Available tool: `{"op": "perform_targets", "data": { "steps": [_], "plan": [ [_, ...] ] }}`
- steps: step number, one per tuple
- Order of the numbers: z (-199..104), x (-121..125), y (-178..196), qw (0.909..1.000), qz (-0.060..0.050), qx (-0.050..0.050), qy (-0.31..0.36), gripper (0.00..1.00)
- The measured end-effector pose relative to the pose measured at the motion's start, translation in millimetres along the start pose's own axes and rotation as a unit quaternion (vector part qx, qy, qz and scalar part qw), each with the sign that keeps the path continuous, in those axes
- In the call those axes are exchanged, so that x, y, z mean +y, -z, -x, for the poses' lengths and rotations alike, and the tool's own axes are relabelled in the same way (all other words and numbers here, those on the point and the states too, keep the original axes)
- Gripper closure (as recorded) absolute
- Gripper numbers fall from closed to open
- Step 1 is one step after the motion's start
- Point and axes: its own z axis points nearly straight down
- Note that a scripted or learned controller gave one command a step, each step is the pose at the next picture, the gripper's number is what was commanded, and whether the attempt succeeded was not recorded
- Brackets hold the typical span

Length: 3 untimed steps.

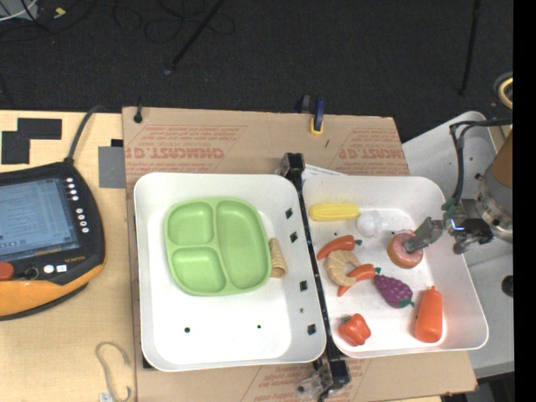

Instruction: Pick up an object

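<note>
Cardboard covers the bench under two white bins, with dark floor and cables beyond the far edge and a teach pendant point(42, 233) at the left end. I read the right bin point(456, 329) as the working one. It holds a yellow corn cob point(333, 213) near its far edge, a white piece point(369, 222), a pink donut point(405, 249) by its right wall, a red pepper point(337, 245), a tan croissant point(341, 267), purple grapes point(392, 290), an orange carrot point(427, 315) and a red strawberry point(354, 329) near its front edge. The left bin point(209, 346) carries a green divided plate point(216, 246).

The gripper point(429, 231) sits over the right wall of the right bin, with the donut directly at its tip on the side away from the arm. I judge the donut the likeliest target; it is round, so no long axis constrains approach. I cannot tell whether anything is gripped.

The arm enters low from the right, wrist angled inward across the bin's right edge.
</note>
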Motion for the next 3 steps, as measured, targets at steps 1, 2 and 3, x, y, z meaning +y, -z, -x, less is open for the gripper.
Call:
{"op": "perform_targets", "data": {
  "steps": [1,2,3],
  "plan": [
    [0,2,7,1.0000,0.006,-0.001,0.001,0.00],
    [8,-2,-46,1.0000,0.003,-0.001,0.001,0.00],
    [-1,0,-94,1.0000,0.004,0.000,0.000,0.00]
  ]
}}
